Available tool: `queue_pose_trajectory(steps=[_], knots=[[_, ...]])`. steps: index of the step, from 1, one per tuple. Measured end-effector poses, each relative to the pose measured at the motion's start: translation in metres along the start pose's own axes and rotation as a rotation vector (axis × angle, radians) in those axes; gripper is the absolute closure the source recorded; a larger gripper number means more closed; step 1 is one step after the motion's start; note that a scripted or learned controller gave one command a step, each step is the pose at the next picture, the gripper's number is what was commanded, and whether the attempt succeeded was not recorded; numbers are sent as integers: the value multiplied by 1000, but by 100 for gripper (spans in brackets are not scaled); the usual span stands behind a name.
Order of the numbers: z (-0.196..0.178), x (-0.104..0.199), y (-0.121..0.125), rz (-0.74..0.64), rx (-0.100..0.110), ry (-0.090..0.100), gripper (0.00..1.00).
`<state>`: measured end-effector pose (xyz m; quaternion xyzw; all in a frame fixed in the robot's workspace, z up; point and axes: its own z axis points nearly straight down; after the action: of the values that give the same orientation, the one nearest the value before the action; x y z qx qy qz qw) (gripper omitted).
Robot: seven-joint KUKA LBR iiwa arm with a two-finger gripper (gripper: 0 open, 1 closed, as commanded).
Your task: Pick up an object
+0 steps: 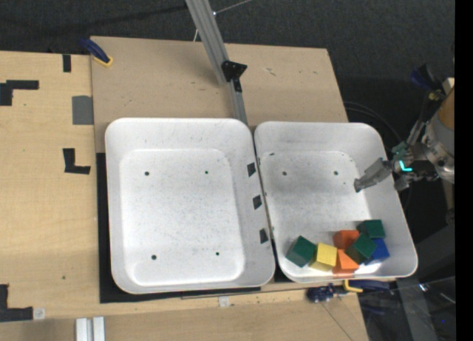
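Blocks, a small heap of coloured cubes, packed into the near right corner of the right bin [318, 136]: a dark green block [301, 251] at the heap's left, a yellow block [324, 256] touching it, an orange block [344, 260] beside that, a red-orange block [344, 239] behind, two more green blocks [371, 228] and [363, 247] toward the right wall, and a blue block [380, 251] against that wall. The heap lies close to the bin's near rim and right rim, leaving little clearance on those two sides; the far and left parts of this bin's floor are open, speckled white. The gripper [367, 178] hangs over the right bin's right side, near its rim, well apart from the heap and farther from the viewer; whether its fingers are spread or closed cannot be told, and nothing is seen in its hold. A teal light [403, 163] glows on the wrist behind it. The left bin [118, 136] sits just beside the right, rims touching along the middle. Both rest on a wooden bench [148, 73] marked with black tape [72, 160]; a grey metal rail [207, 18] slants down from the top to the bins' junction. Dark floor surrounds the bench
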<state>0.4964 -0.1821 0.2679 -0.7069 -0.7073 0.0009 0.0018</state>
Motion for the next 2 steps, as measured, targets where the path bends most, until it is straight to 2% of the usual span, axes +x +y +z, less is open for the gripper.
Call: queue_pose_trajectory(steps=[1,2], knots=[[-1,0,1,-2,-3,-1,0],[61,7,2,0,4,1,0]])
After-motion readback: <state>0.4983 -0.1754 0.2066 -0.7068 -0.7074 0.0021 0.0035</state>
